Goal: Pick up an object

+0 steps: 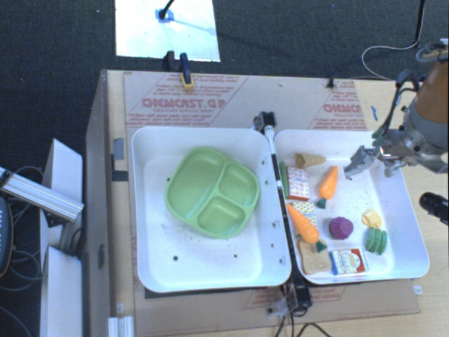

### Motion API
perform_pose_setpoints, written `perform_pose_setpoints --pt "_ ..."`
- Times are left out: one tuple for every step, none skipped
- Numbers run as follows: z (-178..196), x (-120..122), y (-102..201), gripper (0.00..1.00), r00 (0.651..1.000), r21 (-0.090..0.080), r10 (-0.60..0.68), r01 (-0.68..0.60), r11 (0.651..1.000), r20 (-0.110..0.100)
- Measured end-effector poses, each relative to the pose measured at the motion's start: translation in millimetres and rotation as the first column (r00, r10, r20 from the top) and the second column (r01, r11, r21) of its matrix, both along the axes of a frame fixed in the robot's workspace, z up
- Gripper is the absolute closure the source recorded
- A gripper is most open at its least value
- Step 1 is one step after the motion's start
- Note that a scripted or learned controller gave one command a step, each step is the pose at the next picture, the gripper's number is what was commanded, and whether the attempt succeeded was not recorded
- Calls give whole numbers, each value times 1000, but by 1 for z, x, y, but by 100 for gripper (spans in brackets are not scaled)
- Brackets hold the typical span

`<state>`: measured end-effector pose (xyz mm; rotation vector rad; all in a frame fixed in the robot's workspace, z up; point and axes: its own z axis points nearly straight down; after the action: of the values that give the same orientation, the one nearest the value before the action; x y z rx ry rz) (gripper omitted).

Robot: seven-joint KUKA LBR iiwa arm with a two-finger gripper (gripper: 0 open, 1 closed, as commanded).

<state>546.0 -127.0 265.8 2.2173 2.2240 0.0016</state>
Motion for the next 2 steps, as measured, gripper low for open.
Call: perform_pose_setpoints --pt "-112 21 -37 0 1000 0 -2 2 1000 -2" --pt "-182 53 -11 0 1000 0 0 0 1000 -1"
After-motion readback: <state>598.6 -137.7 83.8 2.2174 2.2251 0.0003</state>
